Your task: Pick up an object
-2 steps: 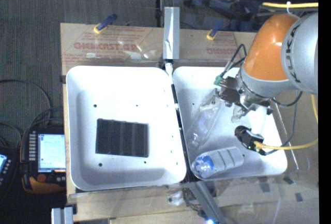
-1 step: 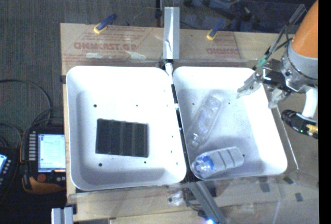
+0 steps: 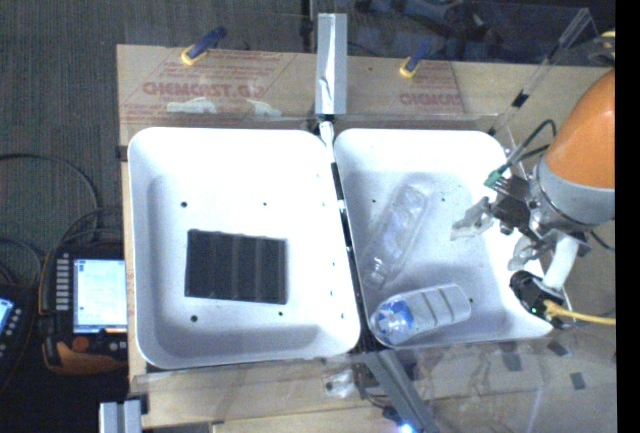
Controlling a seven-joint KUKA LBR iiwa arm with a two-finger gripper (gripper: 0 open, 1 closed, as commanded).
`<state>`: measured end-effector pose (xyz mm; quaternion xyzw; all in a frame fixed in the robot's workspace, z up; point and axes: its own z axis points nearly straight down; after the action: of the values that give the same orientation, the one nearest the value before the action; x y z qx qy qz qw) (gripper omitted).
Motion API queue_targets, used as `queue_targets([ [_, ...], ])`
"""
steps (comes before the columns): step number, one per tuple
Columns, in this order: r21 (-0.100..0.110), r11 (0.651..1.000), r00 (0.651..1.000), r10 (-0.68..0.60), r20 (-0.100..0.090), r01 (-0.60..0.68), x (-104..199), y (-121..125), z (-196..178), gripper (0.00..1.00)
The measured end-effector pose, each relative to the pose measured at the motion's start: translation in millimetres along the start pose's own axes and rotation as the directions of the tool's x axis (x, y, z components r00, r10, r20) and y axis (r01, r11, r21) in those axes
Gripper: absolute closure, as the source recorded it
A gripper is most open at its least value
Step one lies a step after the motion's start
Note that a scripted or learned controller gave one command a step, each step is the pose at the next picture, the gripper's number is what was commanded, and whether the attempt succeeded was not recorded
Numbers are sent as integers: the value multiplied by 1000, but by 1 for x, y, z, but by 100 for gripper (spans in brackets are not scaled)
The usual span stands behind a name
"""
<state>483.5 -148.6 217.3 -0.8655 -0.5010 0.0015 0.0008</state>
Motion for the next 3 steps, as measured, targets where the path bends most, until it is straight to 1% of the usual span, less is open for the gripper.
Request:
queue_targets([
  [1,-2,969,969,-247,-2,247,16,-8,17,0],
  [2,-3,956,956,-293,-1,293,26,-14,25,0],
  [3,-1,975,975,-223,-1,223,-7,4,6,0],
])
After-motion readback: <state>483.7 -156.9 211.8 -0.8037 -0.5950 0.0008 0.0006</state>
